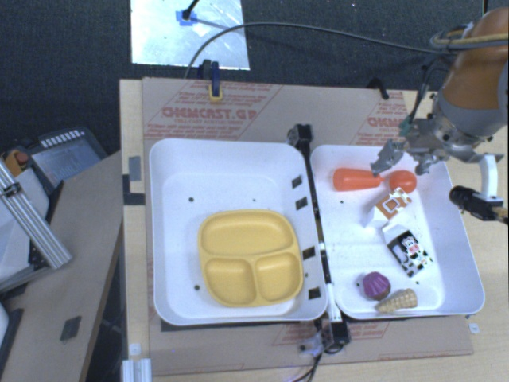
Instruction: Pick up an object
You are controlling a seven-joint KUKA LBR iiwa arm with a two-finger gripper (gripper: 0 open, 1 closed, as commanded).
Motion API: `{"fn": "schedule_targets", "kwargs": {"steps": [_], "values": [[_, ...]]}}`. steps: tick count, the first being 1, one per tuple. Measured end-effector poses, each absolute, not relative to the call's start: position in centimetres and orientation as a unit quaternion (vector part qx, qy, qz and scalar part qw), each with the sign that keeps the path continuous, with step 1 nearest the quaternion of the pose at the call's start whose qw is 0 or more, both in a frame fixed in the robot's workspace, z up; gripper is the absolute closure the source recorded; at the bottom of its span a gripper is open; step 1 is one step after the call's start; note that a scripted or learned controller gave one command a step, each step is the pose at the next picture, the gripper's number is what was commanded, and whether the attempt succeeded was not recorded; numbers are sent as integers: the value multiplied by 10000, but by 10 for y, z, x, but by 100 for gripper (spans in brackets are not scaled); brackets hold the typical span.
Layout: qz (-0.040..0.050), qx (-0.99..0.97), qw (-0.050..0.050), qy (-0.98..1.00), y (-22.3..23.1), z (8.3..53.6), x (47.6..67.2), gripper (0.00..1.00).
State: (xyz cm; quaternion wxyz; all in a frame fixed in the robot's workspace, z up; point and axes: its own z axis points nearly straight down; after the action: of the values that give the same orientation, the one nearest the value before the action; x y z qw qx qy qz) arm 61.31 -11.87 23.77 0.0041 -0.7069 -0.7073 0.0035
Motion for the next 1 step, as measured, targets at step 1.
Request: {"fn": "schedule_targets", "kwargs": {"steps": [1], "values": [[-2,-7061,-5,-7081,-118,245,615,0]]}}
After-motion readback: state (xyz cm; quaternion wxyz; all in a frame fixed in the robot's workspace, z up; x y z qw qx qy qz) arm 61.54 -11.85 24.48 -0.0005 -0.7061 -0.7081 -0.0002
